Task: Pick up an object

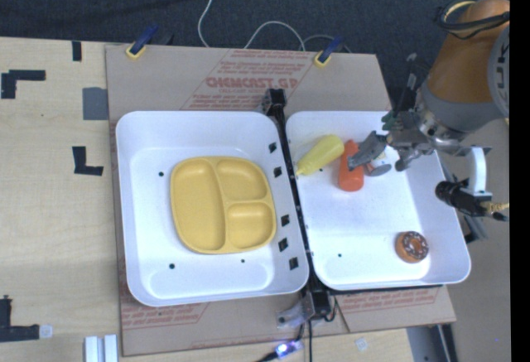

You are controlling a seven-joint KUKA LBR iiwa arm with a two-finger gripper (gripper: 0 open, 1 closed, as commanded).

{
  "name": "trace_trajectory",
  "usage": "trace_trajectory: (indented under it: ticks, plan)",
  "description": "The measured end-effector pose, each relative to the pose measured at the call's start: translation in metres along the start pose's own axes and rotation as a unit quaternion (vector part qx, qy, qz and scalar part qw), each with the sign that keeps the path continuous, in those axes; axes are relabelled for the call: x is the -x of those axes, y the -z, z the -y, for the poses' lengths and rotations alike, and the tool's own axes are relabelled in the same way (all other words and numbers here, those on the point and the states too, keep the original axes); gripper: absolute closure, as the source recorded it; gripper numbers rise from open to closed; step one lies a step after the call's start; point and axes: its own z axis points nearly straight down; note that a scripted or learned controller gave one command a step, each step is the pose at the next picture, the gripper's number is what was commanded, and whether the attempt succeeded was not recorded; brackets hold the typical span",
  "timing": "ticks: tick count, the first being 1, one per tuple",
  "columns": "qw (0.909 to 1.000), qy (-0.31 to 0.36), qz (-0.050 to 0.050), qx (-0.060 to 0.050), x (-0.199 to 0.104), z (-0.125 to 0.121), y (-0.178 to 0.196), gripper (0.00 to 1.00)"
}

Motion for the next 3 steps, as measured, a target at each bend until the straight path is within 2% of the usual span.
trace_trajectory:
  ticks: [1,3]
  plan:
    - [1.0,0.002,0.001,0.007,0.0,-0.002,0.008,0.0]
    - [1.0,0.002,0.0,0.005,-0.007,-0.001,-0.117,0.0]
